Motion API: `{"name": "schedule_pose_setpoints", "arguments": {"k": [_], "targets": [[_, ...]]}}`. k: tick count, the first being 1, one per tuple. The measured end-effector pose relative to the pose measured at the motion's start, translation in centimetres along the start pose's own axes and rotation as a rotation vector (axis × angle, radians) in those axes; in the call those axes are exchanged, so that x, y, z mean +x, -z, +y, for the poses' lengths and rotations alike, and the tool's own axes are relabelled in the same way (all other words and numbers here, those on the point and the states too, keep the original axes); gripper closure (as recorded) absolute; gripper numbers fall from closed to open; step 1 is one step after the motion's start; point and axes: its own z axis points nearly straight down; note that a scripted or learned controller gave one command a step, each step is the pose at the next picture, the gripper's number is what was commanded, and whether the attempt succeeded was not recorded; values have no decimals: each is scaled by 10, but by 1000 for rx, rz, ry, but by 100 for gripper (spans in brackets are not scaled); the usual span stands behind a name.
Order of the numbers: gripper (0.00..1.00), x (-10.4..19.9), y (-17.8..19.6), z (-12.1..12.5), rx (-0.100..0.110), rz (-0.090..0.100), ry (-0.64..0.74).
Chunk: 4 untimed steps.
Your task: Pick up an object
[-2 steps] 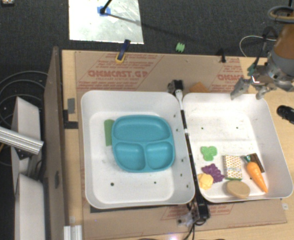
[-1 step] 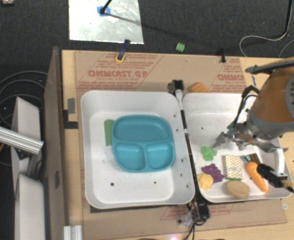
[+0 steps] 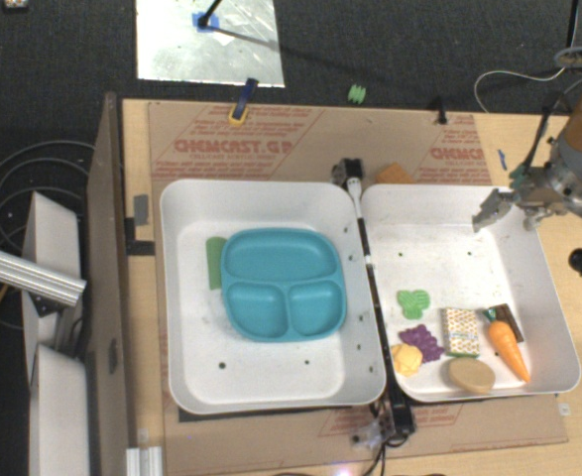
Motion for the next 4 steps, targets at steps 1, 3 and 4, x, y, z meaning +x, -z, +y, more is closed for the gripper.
{"name": "schedule_pose_setpoints", "arguments": {"k": [1,3,4], "targets": [[0,25,-102,-116,26,13,-5],[100,-11,-58,-45,8,4,4],[0,-11,-58,-45,8,5,4]]}}
